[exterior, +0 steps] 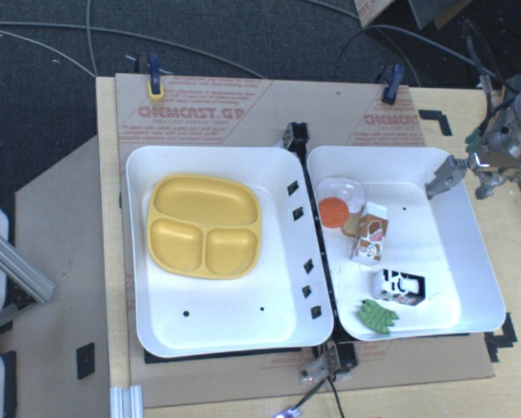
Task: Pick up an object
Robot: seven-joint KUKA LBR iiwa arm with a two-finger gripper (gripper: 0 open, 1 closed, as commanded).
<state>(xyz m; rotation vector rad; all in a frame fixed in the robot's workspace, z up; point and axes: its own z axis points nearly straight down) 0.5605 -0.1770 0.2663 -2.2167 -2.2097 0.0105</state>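
Observation:
The right bin [456, 259] holds several small objects. An orange round piece [334, 212] lies by a clear plastic cup [342, 190] near the bin's left wall. Just below them is a small brown-and-white carton [370, 237]. A black-and-white item [403, 286] and a green toy [378, 315] lie near the front wall. My gripper [465, 182] hangs over the bin's far right corner, well apart from all of these. It is open, with one finger [441, 179] over the bin and nothing between the two.
In the left bin [278, 312] sits a yellow divided plate [205, 225]. A black divider with clips [307, 233] runs between the bins. Blue clamps [155, 77] hold the board at the back. Cables cross the dark floor behind.

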